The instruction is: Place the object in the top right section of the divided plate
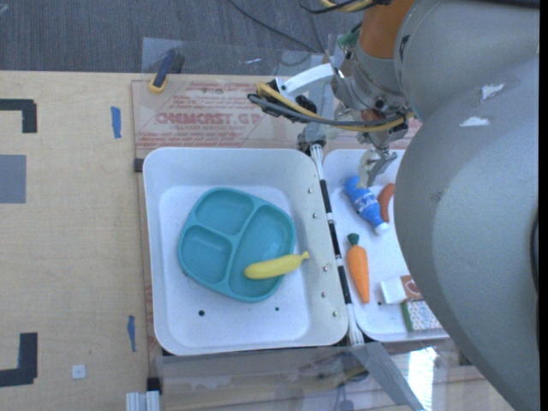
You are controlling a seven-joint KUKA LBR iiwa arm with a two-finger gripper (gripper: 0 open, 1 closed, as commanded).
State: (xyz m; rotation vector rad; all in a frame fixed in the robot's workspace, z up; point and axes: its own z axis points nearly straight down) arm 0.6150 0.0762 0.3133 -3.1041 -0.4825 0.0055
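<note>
Looking down, you see a pale wooden bench [68, 255] bearing two white bins. In the left bin [163, 178] a yellow banana [276, 265] lies across the teal divided plate [214, 247] at its right rim. The gripper [375, 165] hangs over the right bin [377, 319], above a blue bottle [366, 204] and a carrot [358, 268]. Grey floor lies beyond.

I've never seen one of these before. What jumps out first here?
The big grey robot arm looms over the right bin. In the left bin sits a teal divided plate, with a yellow banana lying across its right side. An orange carrot and blue bottle lie in the right bin.
</note>
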